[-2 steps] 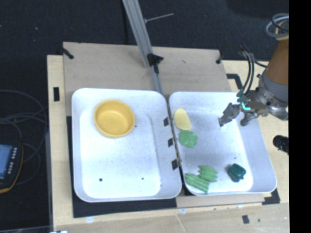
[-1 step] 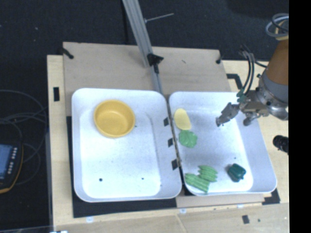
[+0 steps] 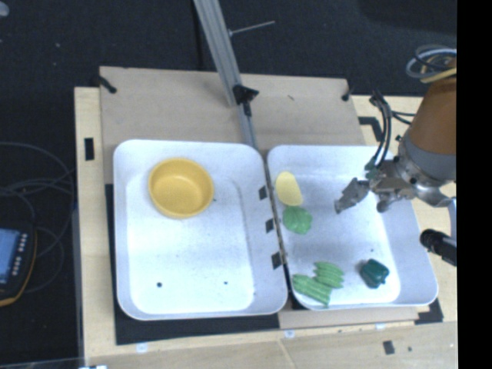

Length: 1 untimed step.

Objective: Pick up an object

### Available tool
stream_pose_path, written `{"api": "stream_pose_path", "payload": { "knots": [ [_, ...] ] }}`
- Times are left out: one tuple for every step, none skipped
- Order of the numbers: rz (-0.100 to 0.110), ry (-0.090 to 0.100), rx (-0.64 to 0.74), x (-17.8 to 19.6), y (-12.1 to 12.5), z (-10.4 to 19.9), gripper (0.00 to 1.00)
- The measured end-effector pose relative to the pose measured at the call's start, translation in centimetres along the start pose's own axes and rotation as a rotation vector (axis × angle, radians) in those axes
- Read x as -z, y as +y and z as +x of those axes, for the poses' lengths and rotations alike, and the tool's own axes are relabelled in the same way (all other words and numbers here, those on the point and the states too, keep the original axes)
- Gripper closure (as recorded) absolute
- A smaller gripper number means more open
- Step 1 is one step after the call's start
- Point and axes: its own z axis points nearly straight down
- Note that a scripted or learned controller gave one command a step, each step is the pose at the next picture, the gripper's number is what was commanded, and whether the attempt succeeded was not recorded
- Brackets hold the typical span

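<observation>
Claw (image 3: pixel 361 194) first: it hangs over the upper middle of the right bin (image 3: pixel 400 241), its 2 dark fingers spread apart with nothing between them, so it is open and holds no object. It sits at the end of the grey arm (image 3: pixel 430 141) reaching in from the right, slightly tilted toward the bin floor.

Reading from left to right, the left bin (image 3: pixel 192 275) carries 1 yellow bowl (image 3: pixel 181 187) in its upper left part, well apart from the claw. Past the divider, the right bin holds 1 pale yellow piece (image 3: pixel 288 188) near its left wall, 1 round green piece (image 3: pixel 297 221) just below it, 1 cluster of ridged green pieces (image 3: pixel 319 280) at the lower edge (it looks like 2 lying against each other, though I cannot tell for sure), and 1 dark green piece (image 3: pixel 374 272) in the lower right part. That makes 2 bins on the table (image 3: pixel 184 102).

My judgement is that the step in hand is the approach, before any grasp. No object lies directly under the fingers; the pale yellow piece and the round green piece are nearest, to the claw's left. The next move calls for shifting over 1 chosen piece, descending with the fingers straddling it, then closing.
</observation>
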Motion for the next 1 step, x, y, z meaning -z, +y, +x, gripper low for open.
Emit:
{"api": "stream_pose_path", "payload": {
  "knots": [
    [0.002,0.001,0.0,-6.18,-0.29,-0.36,0.0]
  ]
}}
